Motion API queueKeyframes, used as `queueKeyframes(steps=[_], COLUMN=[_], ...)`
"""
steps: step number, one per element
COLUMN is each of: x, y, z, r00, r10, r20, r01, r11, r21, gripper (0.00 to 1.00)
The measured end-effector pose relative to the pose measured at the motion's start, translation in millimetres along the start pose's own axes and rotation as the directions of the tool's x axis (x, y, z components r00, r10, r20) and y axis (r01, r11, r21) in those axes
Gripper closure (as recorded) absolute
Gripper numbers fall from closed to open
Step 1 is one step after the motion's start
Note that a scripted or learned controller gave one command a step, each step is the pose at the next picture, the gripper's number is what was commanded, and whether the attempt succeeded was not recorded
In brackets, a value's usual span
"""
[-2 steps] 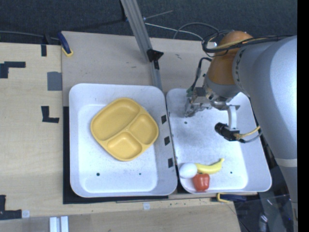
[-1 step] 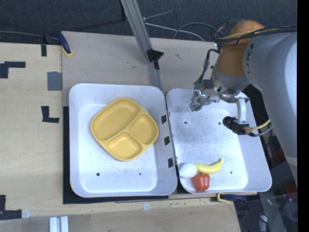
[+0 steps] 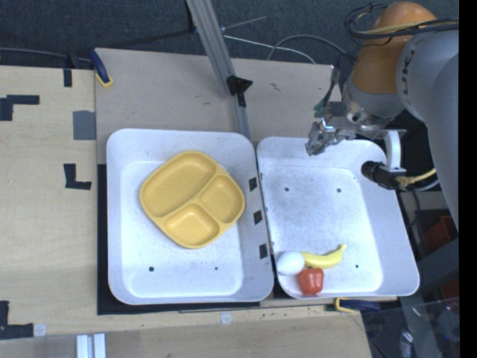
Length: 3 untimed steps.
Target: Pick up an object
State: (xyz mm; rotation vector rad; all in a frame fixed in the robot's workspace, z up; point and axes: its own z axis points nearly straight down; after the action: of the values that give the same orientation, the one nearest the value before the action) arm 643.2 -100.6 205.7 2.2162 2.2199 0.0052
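The end effector [image 3: 319,142] hangs over the far edge of the right bin [image 3: 387,274], near that bin's far-left corner. Whether it is open or shut cannot be told from this slant, and nothing shows in its grip. Behind it the grey arm [image 3: 432,66] with its orange band [image 3: 387,43] reaches in from the counter's right side.

The candidates for picking sit well apart from it, bunched at the near-left corner of the right bin: a white egg-like ball [image 3: 290,262], a red pepper-like piece [image 3: 311,280] just beside it, and a small banana [image 3: 326,257] touching or nearly touching both. The middle of that bin is bare.

In the left bin [image 3: 123,222] lies a yellow divided tray [image 3: 192,198], roughly central and turned at an angle.

As a judgement, the task is barely begun: no object is lifted, and the approach, descent, grasp and lift are all still to do.

The counter [image 3: 45,200] is pale wood with dark tape marks toward its left edge; a metal post [image 3: 212,39] slants up at the far edge, with cables [image 3: 291,47] trailing over dark flooring beyond.
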Motion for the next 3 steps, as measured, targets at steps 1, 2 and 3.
queueKeyframes(steps=[1, 2, 3], x=[-3.3, 47.8, 91.4], y=[11.1, -5.5, -39.6], z=[-55.2, -58.2, -50.0], r00=[1.000, 1.000, 1.000], r10=[0.000, -0.004, -0.003], r20=[0.000, -0.002, -0.002], r01=[0.000, 0.004, 0.003], r11=[1.000, 1.000, 1.000], r21=[0.000, 0.006, 0.009], gripper=[1.00, 1.00, 1.00])
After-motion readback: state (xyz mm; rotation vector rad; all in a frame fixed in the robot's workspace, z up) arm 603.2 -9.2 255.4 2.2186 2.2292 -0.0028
